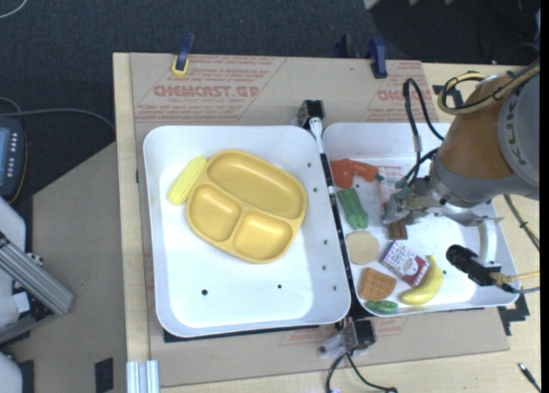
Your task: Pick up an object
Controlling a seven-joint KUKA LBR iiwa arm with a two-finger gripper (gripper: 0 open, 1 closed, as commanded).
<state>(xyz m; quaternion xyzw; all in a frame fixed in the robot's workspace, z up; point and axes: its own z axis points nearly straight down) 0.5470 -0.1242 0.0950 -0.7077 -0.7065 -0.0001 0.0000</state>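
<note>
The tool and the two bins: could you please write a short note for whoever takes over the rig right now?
Tool: low over the middle of the right bin; grip state cannot be told, and nothing is seen held.
Right bin: orange vegetable, green vegetable, beige disc, cracker, red-and-white packet, banana.
Left bin: yellow divided tray, with a corn cob beside it.
Done: no object lifted.
Left: the pick itself.

One fixed camera looks down aslant from moderate height on left bin (214, 297) and right bin (369, 138).
</note>
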